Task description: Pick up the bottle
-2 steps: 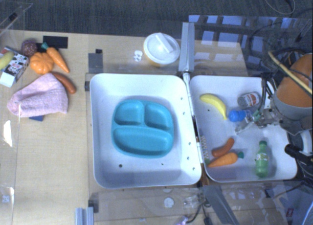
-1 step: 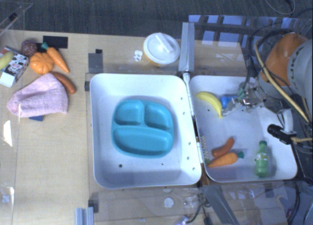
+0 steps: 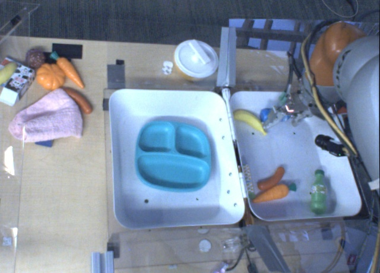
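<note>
gripper point(image 3: 289, 107) low at the right bin's point(image 3: 297, 147) back, can't tell its grip tbh, bottle point(image 3: 319, 191) lying near the front corner, well apart

From my remote station, I can read no text: the printed card point(image 3: 16, 79) on the counter point(image 3: 59, 194) is too blurred.

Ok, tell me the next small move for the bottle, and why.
Probably carry the gripper toward the near right corner of the right bin, until it hangs above the green bottle. The gripper sits at the bin's far side near the banana, well apart from the bottle, which lies beside the carrot.
</note>
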Tool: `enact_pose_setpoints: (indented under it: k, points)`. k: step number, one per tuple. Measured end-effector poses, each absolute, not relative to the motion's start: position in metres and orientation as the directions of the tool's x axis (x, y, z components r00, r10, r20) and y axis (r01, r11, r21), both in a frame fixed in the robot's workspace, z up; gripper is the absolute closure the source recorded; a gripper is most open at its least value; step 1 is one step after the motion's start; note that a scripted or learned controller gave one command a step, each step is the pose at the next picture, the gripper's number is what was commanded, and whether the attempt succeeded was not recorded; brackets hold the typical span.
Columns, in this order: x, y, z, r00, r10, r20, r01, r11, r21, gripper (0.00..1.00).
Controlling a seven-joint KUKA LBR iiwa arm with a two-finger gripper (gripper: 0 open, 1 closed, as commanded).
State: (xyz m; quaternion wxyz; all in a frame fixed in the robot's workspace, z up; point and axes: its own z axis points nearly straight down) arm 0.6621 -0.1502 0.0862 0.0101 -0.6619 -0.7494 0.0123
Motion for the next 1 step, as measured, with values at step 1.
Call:
enact_pose_setpoints:
  k: [1]
  points:
    - [0.6613, -0.1406, 0.0861, -0.15, 0.989, -0.011, 0.988, 0.15, -0.029, 0.0]
